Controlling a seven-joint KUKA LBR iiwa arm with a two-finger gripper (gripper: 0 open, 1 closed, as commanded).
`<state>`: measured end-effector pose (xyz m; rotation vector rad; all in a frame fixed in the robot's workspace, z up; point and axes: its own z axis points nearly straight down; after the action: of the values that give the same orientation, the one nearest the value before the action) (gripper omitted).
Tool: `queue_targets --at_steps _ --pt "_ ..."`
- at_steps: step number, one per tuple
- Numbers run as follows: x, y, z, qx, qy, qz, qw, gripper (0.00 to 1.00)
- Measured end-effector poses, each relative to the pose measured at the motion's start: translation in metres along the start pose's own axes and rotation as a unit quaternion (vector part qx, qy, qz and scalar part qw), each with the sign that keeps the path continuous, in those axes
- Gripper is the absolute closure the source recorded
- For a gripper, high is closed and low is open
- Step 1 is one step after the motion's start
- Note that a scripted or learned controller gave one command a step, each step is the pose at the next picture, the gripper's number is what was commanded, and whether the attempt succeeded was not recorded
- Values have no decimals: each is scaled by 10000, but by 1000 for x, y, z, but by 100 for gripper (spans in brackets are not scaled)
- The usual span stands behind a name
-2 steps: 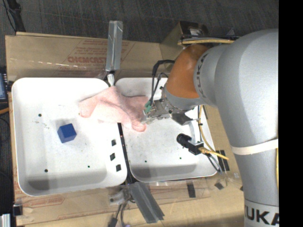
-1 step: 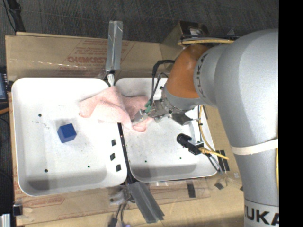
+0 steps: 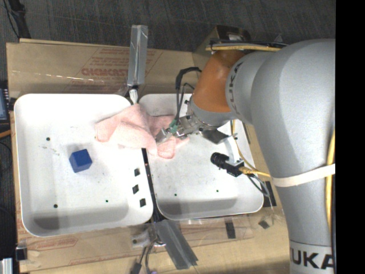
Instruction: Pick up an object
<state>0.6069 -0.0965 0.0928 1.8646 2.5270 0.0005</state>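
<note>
We see the pink cloth (image 3: pixel 134 129) draped over the divider between the left bin (image 3: pixel 34 153) and right bin (image 3: pixel 188 201), so its right end lies within easy reach. The gripper (image 3: pixel 173 129) sits at that end; we cannot tell how its fingers are set. A blue cube (image 3: pixel 80 160) rests apart in the left bin.

- The setting was a robotics laboratory test bench.
- An industrial arm (image 3: pixel 285 113), grey with an orange band, carried part of the maker's lettering on its base.
- Two shallow white bins (image 3: pixel 34 210) sat side by side on flattened cardboard (image 3: pixel 68 61).
- Dark carpet (image 3: pixel 171 10) lay beyond; loose cables (image 3: pixel 251 173) ran alongside the arm.
</note>
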Motion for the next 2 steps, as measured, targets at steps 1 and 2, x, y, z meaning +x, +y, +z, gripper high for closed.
queue_targets --at_steps 1,2 --pt "0 0 -10 1 -2 -17 10000 100" --pt "0 0 -10 1 -3 -18 10000 0"
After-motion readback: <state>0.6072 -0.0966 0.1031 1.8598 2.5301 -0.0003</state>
